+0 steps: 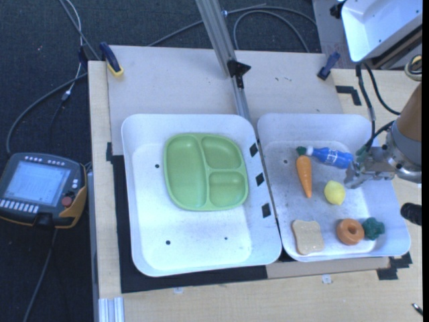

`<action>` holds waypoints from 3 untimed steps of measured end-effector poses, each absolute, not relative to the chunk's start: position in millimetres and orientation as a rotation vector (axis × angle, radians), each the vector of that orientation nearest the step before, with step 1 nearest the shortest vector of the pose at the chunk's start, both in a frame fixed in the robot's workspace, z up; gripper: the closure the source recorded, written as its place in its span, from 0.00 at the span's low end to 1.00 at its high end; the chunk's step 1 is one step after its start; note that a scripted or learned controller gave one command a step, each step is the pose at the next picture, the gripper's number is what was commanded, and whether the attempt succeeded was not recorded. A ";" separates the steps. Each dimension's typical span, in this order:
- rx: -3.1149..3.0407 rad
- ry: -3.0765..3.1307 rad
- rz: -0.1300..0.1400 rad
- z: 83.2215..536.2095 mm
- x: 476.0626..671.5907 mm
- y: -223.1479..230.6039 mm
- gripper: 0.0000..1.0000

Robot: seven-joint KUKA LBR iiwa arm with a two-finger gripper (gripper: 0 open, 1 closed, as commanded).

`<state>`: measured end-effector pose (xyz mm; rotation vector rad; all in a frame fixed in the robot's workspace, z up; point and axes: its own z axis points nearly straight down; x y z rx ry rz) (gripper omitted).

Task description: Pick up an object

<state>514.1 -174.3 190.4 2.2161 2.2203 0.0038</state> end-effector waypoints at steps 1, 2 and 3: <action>2.216 2.220 0.004 225.5 515.4 -174.4 1.00; 2.218 2.230 0.001 217.0 514.6 -118.7 1.00; 2.217 2.230 0.001 213.1 516.5 -73.4 1.00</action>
